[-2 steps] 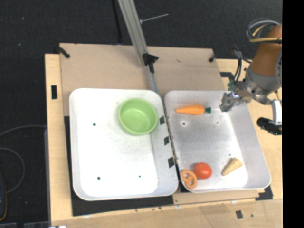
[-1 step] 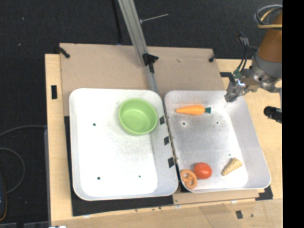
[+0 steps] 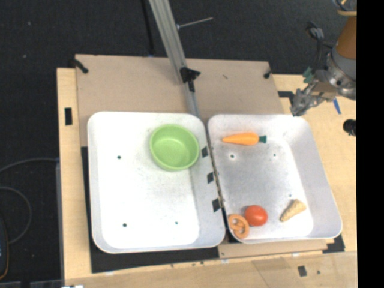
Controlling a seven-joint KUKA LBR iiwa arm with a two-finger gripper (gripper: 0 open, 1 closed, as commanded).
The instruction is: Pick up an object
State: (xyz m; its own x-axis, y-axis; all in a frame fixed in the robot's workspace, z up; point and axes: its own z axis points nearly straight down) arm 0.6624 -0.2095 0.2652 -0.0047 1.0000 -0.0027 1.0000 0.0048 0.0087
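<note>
The gripper [image 3: 298,105] hangs above the right bin's [image 3: 312,161] far right corner; whether it is open or shut cannot be told. Below and left of it lies a carrot [image 3: 242,139]. Farther toward the near rim sit a tomato [image 3: 256,215], a wedge [image 3: 293,210] and an orange slice [image 3: 238,225]. Well left, a green bowl [image 3: 174,147] rests in the left bin [image 3: 114,191].

I work in a robotics lab, a test cell and no home. My tabletop [image 3: 69,161] is bare plywood with a brown board laid on it, and two shallow white bins [image 3: 102,179] sit fixed side by side. A metal mast [image 3: 171,41] rises behind them. What lies in the bins is plastic play food: a toy carrot [image 3: 242,139], a tomato [image 3: 256,215].
</note>
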